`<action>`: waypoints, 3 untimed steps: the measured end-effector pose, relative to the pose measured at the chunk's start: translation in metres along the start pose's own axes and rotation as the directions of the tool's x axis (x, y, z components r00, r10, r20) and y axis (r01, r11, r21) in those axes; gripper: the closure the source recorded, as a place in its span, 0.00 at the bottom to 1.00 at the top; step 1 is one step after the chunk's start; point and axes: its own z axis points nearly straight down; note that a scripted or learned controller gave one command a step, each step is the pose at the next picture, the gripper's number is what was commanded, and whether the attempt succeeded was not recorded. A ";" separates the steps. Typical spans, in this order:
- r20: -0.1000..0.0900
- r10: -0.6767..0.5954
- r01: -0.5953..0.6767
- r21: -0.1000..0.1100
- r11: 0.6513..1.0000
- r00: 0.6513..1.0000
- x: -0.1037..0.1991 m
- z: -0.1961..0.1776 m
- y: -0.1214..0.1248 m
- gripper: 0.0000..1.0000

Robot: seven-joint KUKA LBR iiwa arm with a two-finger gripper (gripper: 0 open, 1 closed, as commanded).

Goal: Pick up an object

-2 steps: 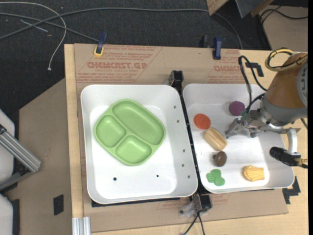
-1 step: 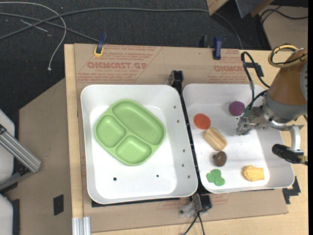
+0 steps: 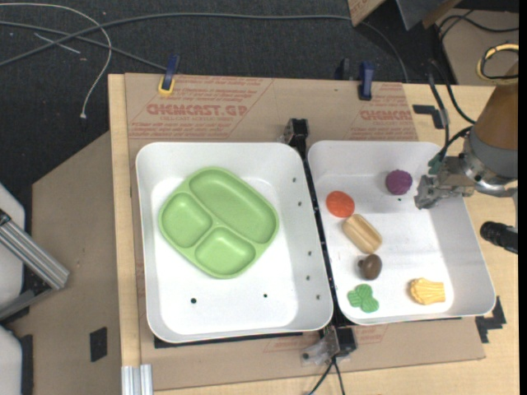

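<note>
Jaws (image 3: 430, 189): state unclear, at right bin (image 3: 461, 245) edge | purple ball (image 3: 398, 181) just beside | bare floor below

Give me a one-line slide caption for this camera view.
Gripper hovers in the right white bin beside a purple ball; a green divided plate sits in the left bin.

A: Where does the camera sit?

B: Fixed high above the brown cardboard-covered tabletop (image 3: 247, 97), looking down at a slant, far edge at the top.

A: How close?

B: Far enough to take in both shallow white plastic bins (image 3: 239, 319) side by side, plus dark carpet (image 3: 165, 15) beyond; the grey arm (image 3: 498, 151) enters from the right.
</note>
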 end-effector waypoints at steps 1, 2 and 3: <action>0.000 -0.001 0.001 -0.001 1.000 1.000 0.000 -0.054 0.001 1.00; 0.000 -0.001 0.001 -0.001 1.000 1.000 0.004 -0.098 0.000 1.00; 0.000 -0.001 0.001 0.000 1.000 1.000 0.004 -0.129 0.001 1.00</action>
